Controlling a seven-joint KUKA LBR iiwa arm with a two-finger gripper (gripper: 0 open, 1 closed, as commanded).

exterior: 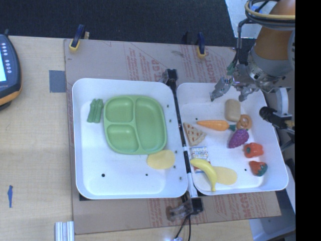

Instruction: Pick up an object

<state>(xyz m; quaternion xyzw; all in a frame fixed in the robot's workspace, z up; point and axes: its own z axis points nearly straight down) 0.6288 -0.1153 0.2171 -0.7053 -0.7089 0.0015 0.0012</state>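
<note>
My gripper [231,94] hangs over the back of the right bin [271,185], its two fingers spread open with nothing between them. Just below it lies a beige potato-like piece [232,110]. Close by are an orange carrot [213,125], a pretzel [244,121], purple grapes [238,138], a waffle-patterned pie slice [192,133], a red-orange pepper [253,149], a strawberry [258,168], a banana [205,171], a pale yellow chip [225,175] and a small packet [198,152].
The left bin [90,179] holds a green divided plate [135,124], a green bean bundle [95,110] and a yellow chip [161,159]. A black clip [171,76] sits where the bins meet at the back. A handheld pendant [7,69] lies at the far left.
</note>
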